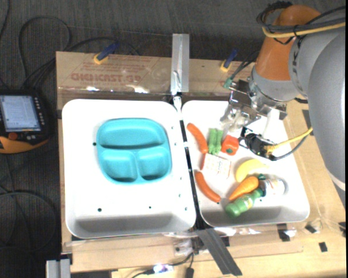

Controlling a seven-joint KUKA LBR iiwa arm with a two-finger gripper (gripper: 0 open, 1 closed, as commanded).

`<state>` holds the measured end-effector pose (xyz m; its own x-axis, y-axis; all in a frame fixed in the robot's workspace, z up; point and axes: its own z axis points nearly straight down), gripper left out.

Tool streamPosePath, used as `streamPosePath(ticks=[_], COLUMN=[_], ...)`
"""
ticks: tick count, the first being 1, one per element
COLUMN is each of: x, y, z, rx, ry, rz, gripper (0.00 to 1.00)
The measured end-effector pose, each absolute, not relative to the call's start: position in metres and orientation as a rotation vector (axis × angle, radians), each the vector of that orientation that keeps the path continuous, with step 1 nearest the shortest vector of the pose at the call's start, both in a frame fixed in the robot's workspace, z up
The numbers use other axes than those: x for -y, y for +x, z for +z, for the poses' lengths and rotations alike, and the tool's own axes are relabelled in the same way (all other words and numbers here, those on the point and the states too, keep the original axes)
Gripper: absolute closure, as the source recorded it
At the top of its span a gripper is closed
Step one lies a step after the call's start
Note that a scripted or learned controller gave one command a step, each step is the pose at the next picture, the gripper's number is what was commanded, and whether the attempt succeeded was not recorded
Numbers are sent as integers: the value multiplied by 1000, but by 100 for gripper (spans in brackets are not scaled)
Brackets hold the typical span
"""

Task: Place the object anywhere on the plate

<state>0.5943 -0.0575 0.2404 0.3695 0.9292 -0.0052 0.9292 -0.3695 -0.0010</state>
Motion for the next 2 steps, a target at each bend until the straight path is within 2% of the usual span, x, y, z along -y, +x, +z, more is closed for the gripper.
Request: streamPosePath(ticks=[1, 2], x=[-23, -89], y=[635, 598], z=[220, 182], rx=[-1896, -2125], ry=[2503, 2315], rz=[-8, -8], gripper=[100, 100])
